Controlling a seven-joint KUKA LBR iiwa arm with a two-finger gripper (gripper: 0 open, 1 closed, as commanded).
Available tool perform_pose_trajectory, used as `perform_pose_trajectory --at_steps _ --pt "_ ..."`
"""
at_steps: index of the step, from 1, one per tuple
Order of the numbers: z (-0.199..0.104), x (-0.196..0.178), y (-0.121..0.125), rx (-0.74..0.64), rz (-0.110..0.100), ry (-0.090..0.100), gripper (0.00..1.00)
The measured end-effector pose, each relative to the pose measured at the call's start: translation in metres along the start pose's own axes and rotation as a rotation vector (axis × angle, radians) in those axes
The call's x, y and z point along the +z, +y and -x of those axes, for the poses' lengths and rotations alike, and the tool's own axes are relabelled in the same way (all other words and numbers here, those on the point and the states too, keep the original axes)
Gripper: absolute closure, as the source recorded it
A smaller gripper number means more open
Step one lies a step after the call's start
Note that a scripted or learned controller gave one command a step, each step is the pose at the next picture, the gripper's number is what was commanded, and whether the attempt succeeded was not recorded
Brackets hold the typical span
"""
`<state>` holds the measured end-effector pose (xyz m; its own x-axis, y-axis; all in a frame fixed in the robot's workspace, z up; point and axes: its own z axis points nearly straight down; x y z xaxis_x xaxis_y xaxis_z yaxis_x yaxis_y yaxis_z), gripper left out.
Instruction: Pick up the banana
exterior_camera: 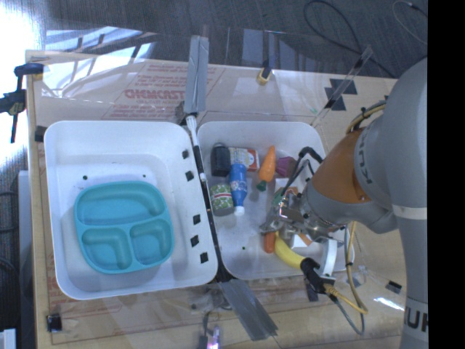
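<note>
The yellow banana lies at the near right of the right bin, close to its front wall. One end of it is hidden under the arm's wrist. My gripper hangs low over the bin floor just above and slightly left of the banana. A small orange piece lies between the gripper and the banana's left end.
At the back of the right bin lie a black bottle, a blue bottle, a green can, a red carton, an orange carrot and a purple item. The left bin holds a teal divided plate.
</note>
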<state>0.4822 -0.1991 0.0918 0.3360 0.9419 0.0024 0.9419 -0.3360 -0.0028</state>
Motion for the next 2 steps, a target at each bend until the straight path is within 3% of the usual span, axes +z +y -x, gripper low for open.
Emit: perform_pose_trajectory --at_steps 1,2 --pt "-0.006 -0.087 -0.008 -0.386 0.001 -0.003 1.00" --pt "-0.031 -0.083 -0.017 -0.261 -0.001 -0.001 1.00"
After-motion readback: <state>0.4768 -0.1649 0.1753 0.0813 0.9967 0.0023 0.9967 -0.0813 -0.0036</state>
